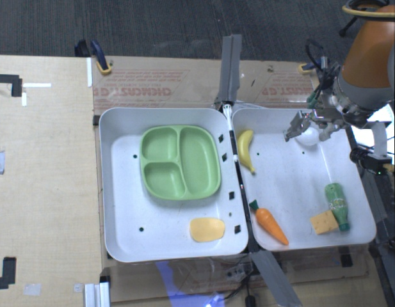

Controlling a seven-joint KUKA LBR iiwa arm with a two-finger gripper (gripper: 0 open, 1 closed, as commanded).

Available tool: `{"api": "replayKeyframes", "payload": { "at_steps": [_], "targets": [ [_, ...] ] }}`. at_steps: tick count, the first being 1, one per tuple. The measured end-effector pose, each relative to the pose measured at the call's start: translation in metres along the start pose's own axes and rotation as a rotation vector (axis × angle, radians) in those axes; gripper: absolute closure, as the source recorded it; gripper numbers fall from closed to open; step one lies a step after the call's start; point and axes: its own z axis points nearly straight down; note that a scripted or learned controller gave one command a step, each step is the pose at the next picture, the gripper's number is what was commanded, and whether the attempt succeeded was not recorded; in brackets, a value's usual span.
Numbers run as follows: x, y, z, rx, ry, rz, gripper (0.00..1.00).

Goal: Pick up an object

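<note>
Banana [246,149] left of raised hand [306,127]

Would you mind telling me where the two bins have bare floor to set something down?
Right bin: open middle between banana, carrot and green bottle. Left bin: strip left of the green plate. Crowded around cheese wedge and gripper.

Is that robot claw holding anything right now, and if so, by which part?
Nothing. The claw hangs over a bare patch of the right bin, with nothing between its fingers. The banana, carrot and green bottle lie apart from it.
</note>
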Motion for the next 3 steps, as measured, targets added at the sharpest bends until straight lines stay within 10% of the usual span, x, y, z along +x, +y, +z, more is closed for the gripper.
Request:
{"api": "replayKeyframes", "payload": {
  "at_steps": [1,2,3],
  "targets": [
    [0.0214,0.0577,0.0625,-0.002,-0.001,-0.082,0.00],
    [0.0204,0.0582,0.0544,-0.001,-0.002,-0.083,1.00],
    [0.0204,0.0581,0.0545,-0.001,-0.002,-0.083,0.00]
  ]
}}
